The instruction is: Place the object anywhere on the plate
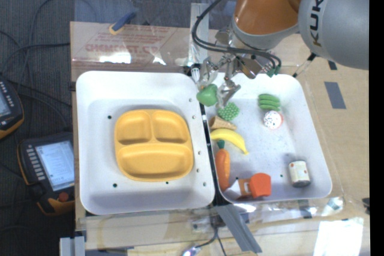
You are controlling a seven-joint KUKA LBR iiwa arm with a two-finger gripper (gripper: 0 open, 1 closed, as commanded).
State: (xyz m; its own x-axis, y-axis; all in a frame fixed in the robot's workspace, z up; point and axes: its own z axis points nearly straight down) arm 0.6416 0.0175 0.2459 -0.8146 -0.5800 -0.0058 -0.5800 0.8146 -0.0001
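Above the near-left corner of the right bin (312, 129), the gripper (222, 88) hangs at the seam between the two bins, with a small green toy (207, 95), perhaps a pepper or apple, right at its fingertips. The toy sits against the left finger, but whether it is truly pinched between the two fingers, or merely beside them, cannot be made out from this angle, and neither can the fingers' spread.

If that green piece is the object, it looks like hollow moulded plastic: light, stiff, smooth and rounded, so likely to squirt out of a shallow pinch. A hold across its widest part, with the fingers well down its sides, seems safest; it should not be fragile.

The yellow compartment plate (155, 144) lies in the middle of the left bin (90, 105), near the gripper and to its left, so only a short carry over the bin walls is called for.

Other toys lie in the right bin: a knobbly green broccoli-like piece (228, 111) just below the gripper, a banana (231, 139), a carrot (222, 168), a green ridged vegetable (269, 101), a white speckled ball-like item (273, 120), an orange block (259, 185) and a small can (298, 172).
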